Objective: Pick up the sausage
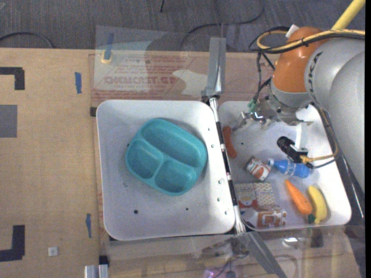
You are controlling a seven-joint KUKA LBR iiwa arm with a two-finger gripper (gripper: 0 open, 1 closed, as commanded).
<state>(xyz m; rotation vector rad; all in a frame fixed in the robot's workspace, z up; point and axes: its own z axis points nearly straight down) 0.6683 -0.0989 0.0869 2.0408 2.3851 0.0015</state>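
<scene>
Illumination is even and moderately bright, from overhead. The white bins [116, 213] appear slightly overexposed. Shadows are soft and short, visible beneath the teal tray [167, 155]. A clear plastic sheet [145, 68] above the bins shows faint glare. Overall sharpness is low; fine detail is soft and grainy.

Fixed overhead camera, slanted down on both bins [110, 155], arm [342, 80] from right.
</scene>
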